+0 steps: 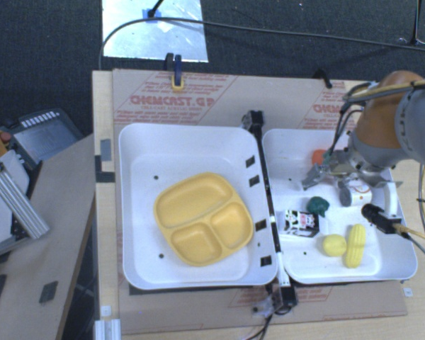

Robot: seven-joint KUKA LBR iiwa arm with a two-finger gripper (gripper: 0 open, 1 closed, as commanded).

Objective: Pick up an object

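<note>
My gripper (327,187) hangs over the right bin (290,144), its two grey fingers spread open with nothing between them. Just in front of the fingertips lies a dark green object (317,205). A small orange object (318,156) sits behind the gripper, partly covered by it. Toward the bin's front are a black-and-white packet (301,222), a round yellow lemon (333,245) and a yellow corn cob (355,245) side by side.
The left bin (142,154) holds a yellow divided plate (202,218). A black divider with clips (263,197) runs between the bins. A cardboard sheet (198,98) lies under both bins. The right bin's far-left corner is bare floor.
</note>
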